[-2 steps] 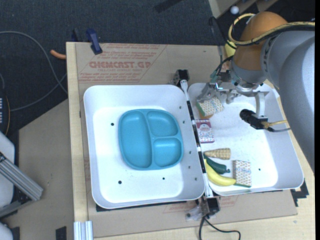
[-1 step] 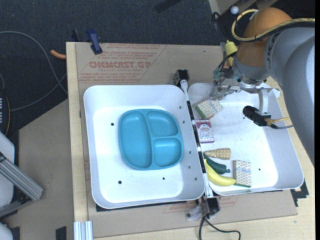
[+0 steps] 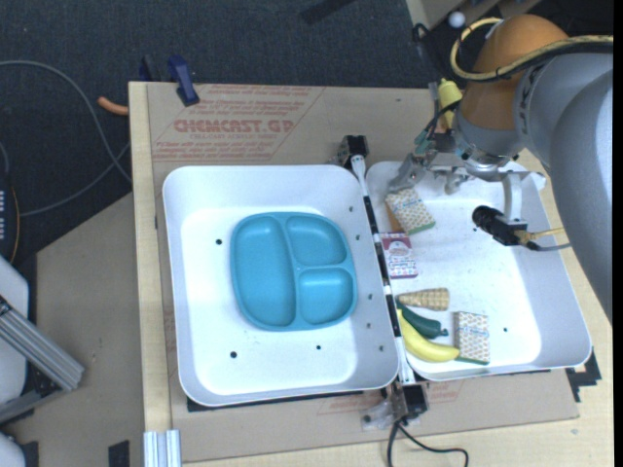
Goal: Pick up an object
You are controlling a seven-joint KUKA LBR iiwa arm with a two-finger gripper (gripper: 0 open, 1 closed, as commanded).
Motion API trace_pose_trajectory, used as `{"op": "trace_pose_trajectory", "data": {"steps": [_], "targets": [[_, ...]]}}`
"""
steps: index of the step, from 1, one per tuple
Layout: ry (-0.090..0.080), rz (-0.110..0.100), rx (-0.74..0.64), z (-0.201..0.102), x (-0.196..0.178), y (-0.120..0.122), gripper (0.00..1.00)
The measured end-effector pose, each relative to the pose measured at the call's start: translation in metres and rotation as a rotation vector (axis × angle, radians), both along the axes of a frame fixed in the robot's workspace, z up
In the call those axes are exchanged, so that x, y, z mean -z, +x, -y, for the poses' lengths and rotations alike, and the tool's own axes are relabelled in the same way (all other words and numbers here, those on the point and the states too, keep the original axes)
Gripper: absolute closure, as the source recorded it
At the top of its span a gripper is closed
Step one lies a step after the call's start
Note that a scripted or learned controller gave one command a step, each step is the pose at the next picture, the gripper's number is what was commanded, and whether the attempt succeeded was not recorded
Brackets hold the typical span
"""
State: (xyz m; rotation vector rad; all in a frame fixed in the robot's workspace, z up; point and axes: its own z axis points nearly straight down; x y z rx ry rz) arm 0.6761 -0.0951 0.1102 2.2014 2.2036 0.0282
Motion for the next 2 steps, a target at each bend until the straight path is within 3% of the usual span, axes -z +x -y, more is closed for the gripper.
{"op": "trace_pose_trajectory", "data": {"steps": [1,2], "targets": [[0.007,-0.03,0.0,-0.068,-0.075,-0.023,0.0],[0.005,-0.033,0.003,0.052,-0.052,-0.069,0.0]]}}
